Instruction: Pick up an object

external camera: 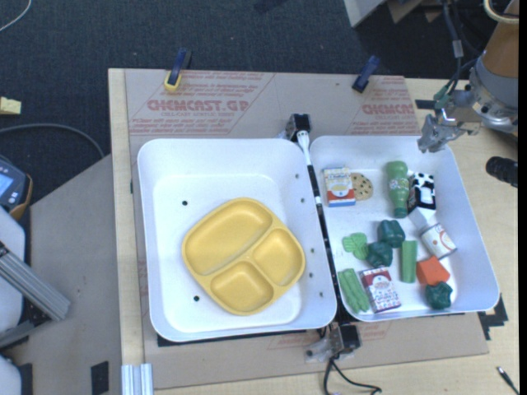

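Camera view has the two-finger gripper (434,135) hanging over the far right corner of the right white bin (482,257), above its rim and well apart from the contents, holding nothing; finger spacing can't be told. Pickable things all sit in this bin: small white snack box (338,186) and round cookie (360,186) near the far left corner, green plastic bottle (398,187) beside a black-and-white carton (423,191) toward the far edge, orange block (432,270) and red-white pouch (380,290) near the front edge. Left white bin (156,220) carries a yellow three-compartment plastic tray (243,255) at centre, likely a drop spot. Judged: approach stage, no target committed.
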Robot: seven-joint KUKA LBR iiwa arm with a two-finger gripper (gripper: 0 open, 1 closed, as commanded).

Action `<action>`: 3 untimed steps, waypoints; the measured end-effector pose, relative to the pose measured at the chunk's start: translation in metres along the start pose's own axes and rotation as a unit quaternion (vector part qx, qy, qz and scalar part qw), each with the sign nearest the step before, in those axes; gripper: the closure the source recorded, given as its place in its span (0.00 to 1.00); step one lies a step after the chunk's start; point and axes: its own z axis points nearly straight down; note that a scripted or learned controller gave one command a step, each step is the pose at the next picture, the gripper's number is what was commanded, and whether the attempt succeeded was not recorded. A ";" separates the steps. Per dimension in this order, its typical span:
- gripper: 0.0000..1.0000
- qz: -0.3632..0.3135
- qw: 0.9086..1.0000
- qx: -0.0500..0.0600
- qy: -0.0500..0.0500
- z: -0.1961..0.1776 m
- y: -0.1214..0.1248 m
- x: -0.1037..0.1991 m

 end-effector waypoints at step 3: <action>1.00 -0.001 1.000 0.006 0.002 0.007 -0.016 0.132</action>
